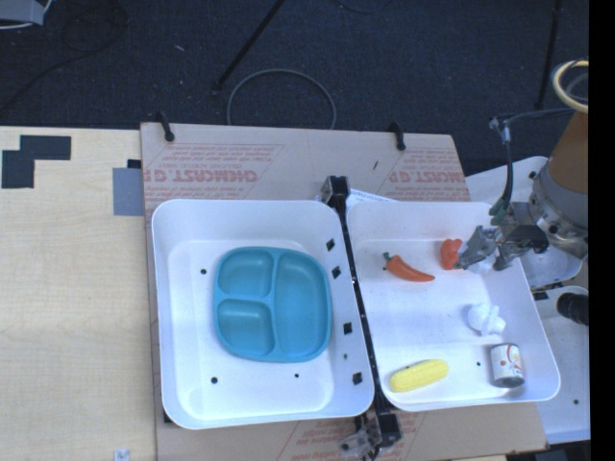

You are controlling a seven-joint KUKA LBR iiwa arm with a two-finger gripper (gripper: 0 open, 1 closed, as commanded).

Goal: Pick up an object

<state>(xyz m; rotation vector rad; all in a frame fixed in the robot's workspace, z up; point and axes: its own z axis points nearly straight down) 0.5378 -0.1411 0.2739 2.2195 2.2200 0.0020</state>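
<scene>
Camera view puts the likeliest target, a small red-orange rounded plastic piece (pixel 451 253), in the right white bin (pixel 538 349) near its upper right edge, lying just left of the tool (pixel 483 251) and almost touching its dark tip. Whether the tool is open or closed cannot be told at this size. Nothing is seen gripped in it. Further left lies an orange carrot-shaped toy (pixel 408 270), its long axis running left to right with a slight downward tilt. Below the tool sit a crumpled white scrap (pixel 484 318), a small tin can (pixel 505 363) and a yellow corn-cob toy (pixel 417 376). A blue divided plastic plate (pixel 270 303) fills the left white bin (pixel 183 229).
</scene>
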